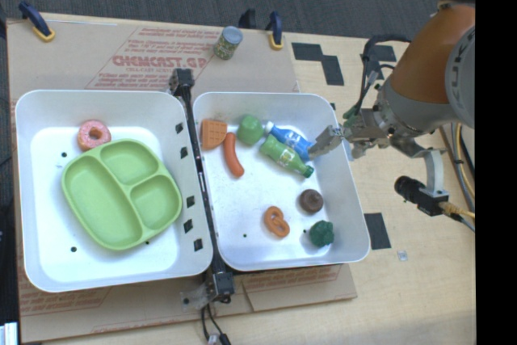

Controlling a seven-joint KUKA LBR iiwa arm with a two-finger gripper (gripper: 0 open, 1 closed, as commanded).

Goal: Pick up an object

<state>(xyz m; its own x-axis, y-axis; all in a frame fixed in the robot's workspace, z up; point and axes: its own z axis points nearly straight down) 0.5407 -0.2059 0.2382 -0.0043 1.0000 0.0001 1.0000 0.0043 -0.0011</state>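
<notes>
The right bin [339, 242] holds several small things: an orange waffle piece [213, 133], a red-orange sausage [233, 155], a green round fruit [250, 128], a blue and white bottle [291, 136], a green bottle [284, 153], a brown donut [311, 200], an orange pretzel [276, 222] and a green broccoli [321, 233]. My gripper [325, 143] hangs low over the bin's right side, just right of the two bottles. Nothing is visibly held in it.
The left bin [32, 113] carries a green divided plate [121, 191] and a pink donut [94, 134]. A small jar [228, 43] stands on the cardboard behind the bins. Clamps [37, 20] grip the bench's back edge. The arm's body [428, 85] looms right of the right bin.
</notes>
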